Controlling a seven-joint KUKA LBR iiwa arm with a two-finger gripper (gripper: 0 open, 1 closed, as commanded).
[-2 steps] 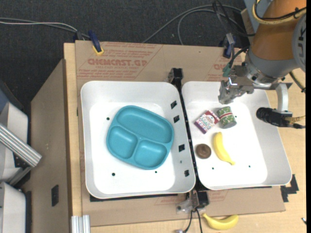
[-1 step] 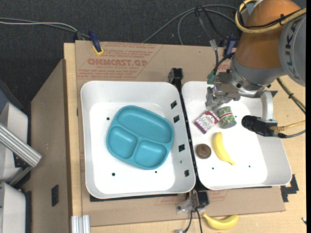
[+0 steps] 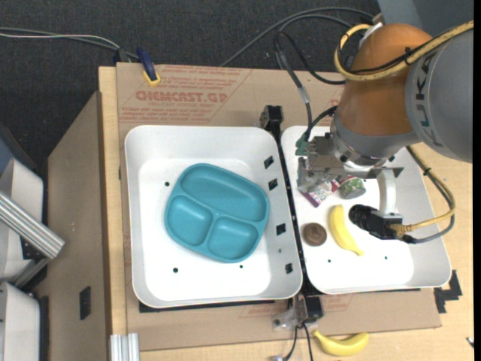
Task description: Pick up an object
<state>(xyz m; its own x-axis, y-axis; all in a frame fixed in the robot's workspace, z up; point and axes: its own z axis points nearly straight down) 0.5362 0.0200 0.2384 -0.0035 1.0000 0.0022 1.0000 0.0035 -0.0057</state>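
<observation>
My gripper (image 3: 322, 173) hangs low over the back left part of the right bin (image 3: 421, 273), under the grey arm and its orange band. A purple and white packet (image 3: 319, 192) lies just under it, and a small greenish round thing (image 3: 351, 187) sits to the packet's right. Nearer the front lie a yellow banana (image 3: 343, 231) and a brown round disc (image 3: 314, 235). I see nothing held between the fingers.
The left bin (image 3: 143, 201) holds a blue divided tray (image 3: 216, 211). Black clips run along the divider between the bins. A second banana (image 3: 342, 343) lies outside, on the bench's front edge. Cables trail across the cardboard behind the bins.
</observation>
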